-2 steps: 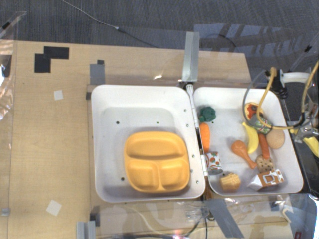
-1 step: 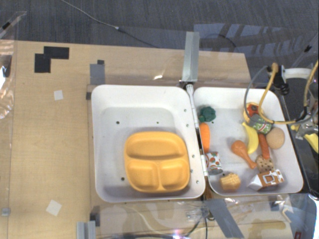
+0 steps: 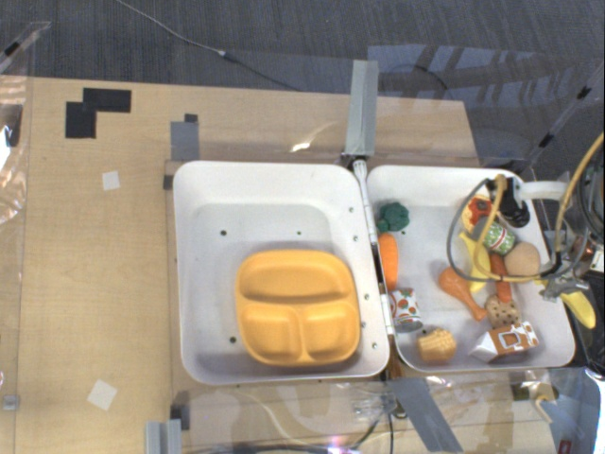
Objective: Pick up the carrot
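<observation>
Orange carrot point(image 3: 388, 258) lying in right bin point(image 3: 558, 348), against the wall shared with left bin point(image 3: 189, 253). Yellow divided tray point(image 3: 298, 305) in that left one. Cannot tell the fingers' state.

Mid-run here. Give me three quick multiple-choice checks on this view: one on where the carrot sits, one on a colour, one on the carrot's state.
1. Where is the carrot?
A. On the yellow tray
B. In the right bin, by its left wall
C. On the bare bench

2. What colour is the divided tray in the left bin?
A. Yellow
B. Blue
C. Red

3. What state is the carrot in?
A. Lifted above the bins
B. Standing upright on its tip
C. Lying flat on the bin floor

Answers:
1 B, it lies along the right bin's left wall, below the green toy.
2 A, the tray is plainly yellow.
3 C, it rests lengthwise on the floor, nothing gripping it.
</observation>
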